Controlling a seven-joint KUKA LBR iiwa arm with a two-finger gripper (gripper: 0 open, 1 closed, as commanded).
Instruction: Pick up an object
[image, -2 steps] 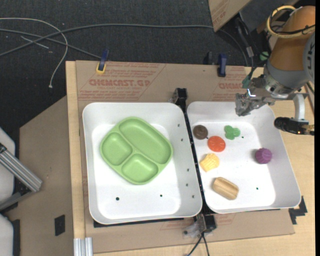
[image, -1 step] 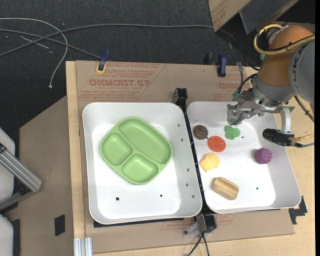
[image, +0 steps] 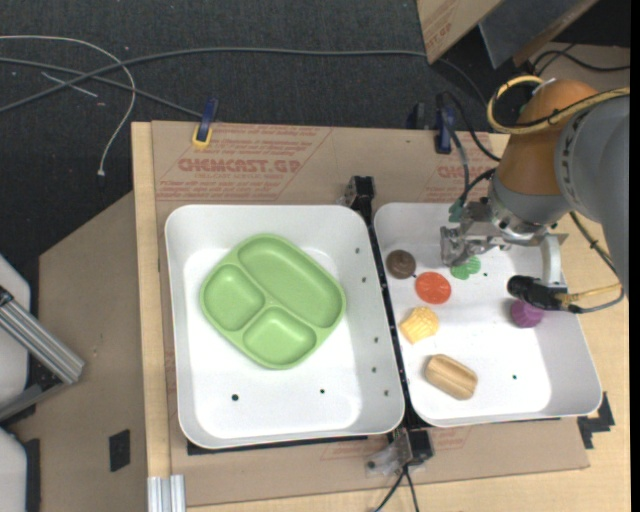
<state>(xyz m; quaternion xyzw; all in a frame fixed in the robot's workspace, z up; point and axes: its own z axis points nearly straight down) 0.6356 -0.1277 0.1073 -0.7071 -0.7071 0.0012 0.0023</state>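
While the claw (image: 463, 248) hangs over a small green piece (image: 464, 269) in the right bin (image: 560, 385), its grip unclear, a straight, centred descent is advised.

Dark carpet floor (image: 300, 60) with loose white cables (image: 70, 60), cardboard-covered bench (image: 250, 160), blue clamps (image: 207, 120).

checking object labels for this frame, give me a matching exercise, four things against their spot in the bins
Things:
1. green three-compartment plastic tray
2. dark brown round ball
3. purple rounded toy
4. tan bread-loaf-shaped toy

Places:
A. right bin, near the front edge
B. left bin, middle
C. right bin, right side, by a black gripper part
D. right bin, close to the divider between the bins, at the back

Pairs: 1-B, 2-D, 3-C, 4-A
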